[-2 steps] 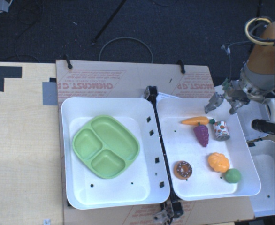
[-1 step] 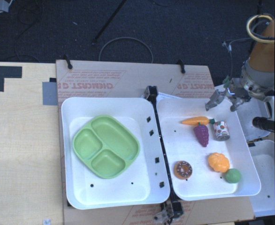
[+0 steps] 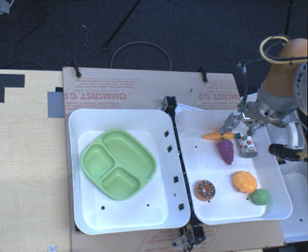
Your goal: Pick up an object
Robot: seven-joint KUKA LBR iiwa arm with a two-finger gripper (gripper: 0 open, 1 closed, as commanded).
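- Counter [image 3: 22, 156]: a pale wooden surface bearing a sheet of printed cardboard [image 3: 143, 91], on which two shallow white bins sit side by side.
- Left bin [image 3: 85, 214]: holds a green divided plate [image 3: 118, 163] with three compartments, set slightly towards the bin's left side.
- Right bin [image 3: 280, 206]: holds six small items, listed below.
- Carrot [image 3: 218, 136]: orange, lying on its side near the upper middle of the right bin, pointed end to the left.
- Purple fruit [image 3: 225, 151]: a knobbly piece just below the carrot, close to it.
- Small can [image 3: 247, 146]: white with a printed label, lying just right of the purple fruit and below the gripper.
- Doughnut [image 3: 205, 190]: brown with sprinkles, near the lower left of the right bin.
- Orange lump [image 3: 244, 181]: a rounded orange item in the lower right part of the bin.
- Green ball [image 3: 259, 196]: just below and right of the orange lump, near touching it.
- Arm [image 3: 283, 83]: grey with an orange band, reaching in from the right edge over the upper right corner of the right bin.
- Gripper [image 3: 241, 126]: low over the bin, directly above the carrot's thick end and the can; the jaws stand spread apart, released, with nothing seen between them.
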